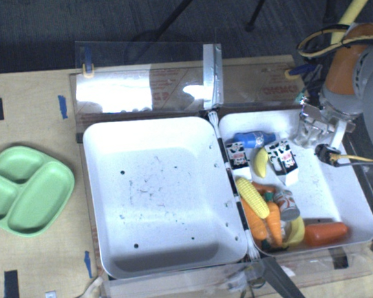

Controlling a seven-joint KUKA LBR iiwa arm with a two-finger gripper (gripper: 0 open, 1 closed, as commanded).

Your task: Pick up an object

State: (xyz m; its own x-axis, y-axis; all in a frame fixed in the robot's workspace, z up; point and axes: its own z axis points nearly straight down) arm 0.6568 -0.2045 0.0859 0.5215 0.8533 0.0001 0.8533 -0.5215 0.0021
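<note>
Right bin (346, 193): shallow white plastic, rounded corners, holds a heap along its left wall. Corn cob (252, 196), yellow, bumpy, long axis diagonal, tip pointing up-left toward the divider. Below it a carrot (273, 220), orange, smooth, running roughly top to bottom. Red sausage-like piece (325, 232) lies horizontal along the bin's near wall, glossy. Small banana (260, 162), yellow, curved, standing near vertical in view, just beside a black-and-white carton (282, 157), boxy, tilted. Blue bottle (253, 138) lies horizontal near the far wall, next to a second small black-and-white carton (237, 153).

Gripper (316, 129), metallic grey, hangs over the right bin's far right corner, apart from the heap, nothing between its fingers; spread or pressed together, cannot tell.

Left bin (157, 186): white, scuffed floor. Green three-compartment plate (25, 190), matte plastic, sits on the wooden worktop (41, 268) at left.
</note>
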